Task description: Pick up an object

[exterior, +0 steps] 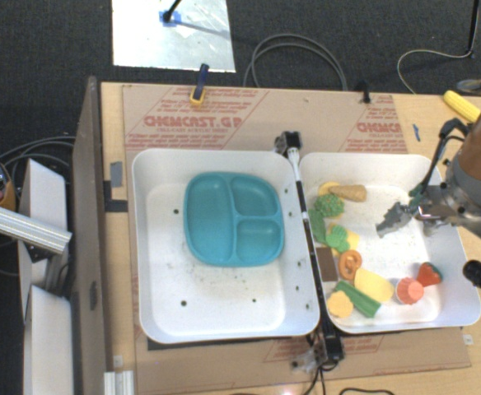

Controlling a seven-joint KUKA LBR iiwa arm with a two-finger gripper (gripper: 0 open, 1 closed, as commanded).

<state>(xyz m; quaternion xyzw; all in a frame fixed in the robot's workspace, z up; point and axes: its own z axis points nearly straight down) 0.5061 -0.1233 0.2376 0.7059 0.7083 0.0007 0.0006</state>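
Bench: a brown board seen from above at a slant, bearing two shallow white bins side by side, their inner rims touching down the middle.
Left bin (pixel 162 303): holds a teal divided plate (pixel 233 219) lying flat near its centre; bare white floor rings the plate on every side, widest at the near edge.
Right bin (pixel 455 307): holds small toy foods crowded along its left wall and near edge; the far right part of its floor is bare.
Along the left wall: a tan potato-like piece (pixel 344 192) at the far end, then a green broccoli (pixel 329 206), a green leafy piece (pixel 336 238), and an orange ring-shaped piece (pixel 350 262).
Near edge: a yellow piece (pixel 339 304), a green cucumber-like piece (pixel 357 297), a pale yellow piece (pixel 373 285), a small red cup-like piece (pixel 409 290), and a red strawberry-like piece (pixel 429 274).
Arm: enters from the right, above the right bin's right rim.
Gripper (pixel 391 220): grey, over the bare middle floor of the right bin, apart from all the foods. I cannot tell how wide it stands; nothing is seen held in it.
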